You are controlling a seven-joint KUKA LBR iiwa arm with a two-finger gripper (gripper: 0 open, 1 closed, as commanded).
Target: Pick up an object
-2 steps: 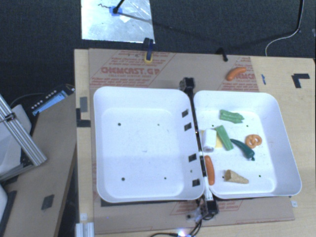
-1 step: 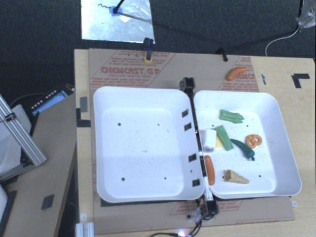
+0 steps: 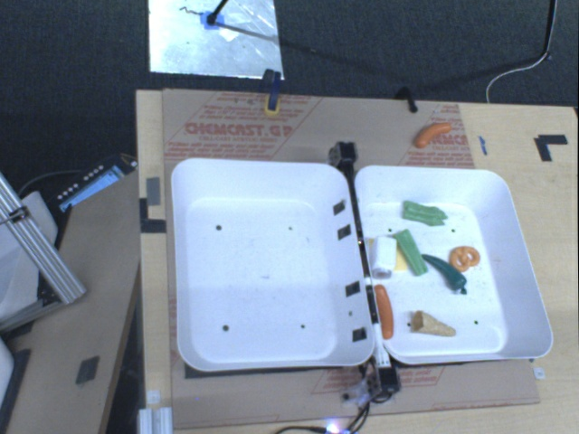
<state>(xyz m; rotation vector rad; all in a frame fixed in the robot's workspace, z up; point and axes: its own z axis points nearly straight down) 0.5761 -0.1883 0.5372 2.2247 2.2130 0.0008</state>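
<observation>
Two white bins are set side by side on the bench. The left bin is the bigger sight, and the right bin holds small toy foods.

Nothing has been picked up yet. The state of the fingers cannot be told.

In the right bin, a green block is seen at 12 o'clock. A green stick is laid just beside a white block near the middle. A dark green pepper lies at 3 o'clock, near a pretzel. A cone sits at 6 o'clock. An orange sausage is pressed against the wall at 8 o'clock.

A miss is likely there, because the wall could be bumped. The close pieces could be pushed apart or grabbed together.
</observation>
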